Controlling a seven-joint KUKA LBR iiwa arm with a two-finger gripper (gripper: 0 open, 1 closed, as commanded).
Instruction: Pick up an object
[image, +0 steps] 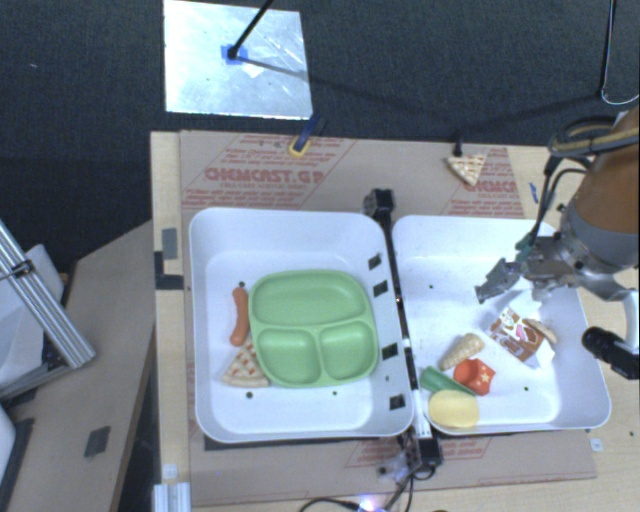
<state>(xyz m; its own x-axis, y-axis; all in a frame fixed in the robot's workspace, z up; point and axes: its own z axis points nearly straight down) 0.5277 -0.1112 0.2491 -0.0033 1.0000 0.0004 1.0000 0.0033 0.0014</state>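
Packet (518, 334): flat, printed red and white, lying in the right bin's far-right part, just below the gripper; nearest target, so the likely pick.
Grip advice: come straight down, close across the short side; flat wrapper likely to slip or fold, so seat low before lifting.
Gripper (522, 277): hovering above the right bin, nothing between its fingers; open or closed, cannot tell from this slant.
Neighbours: bread roll (461, 350) just left of the packet, red pepper (476, 375) below it, green piece (437, 381) and yellow lemon (453, 408) near the bin's front edge; crowded there, better avoided.
Right bin (440, 260): bare floor around the packet's upper side, room for the fingers.
Left bin (215, 300): green tray (312, 327), sausage (240, 314), pizza slice (244, 368); well apart, not in play.
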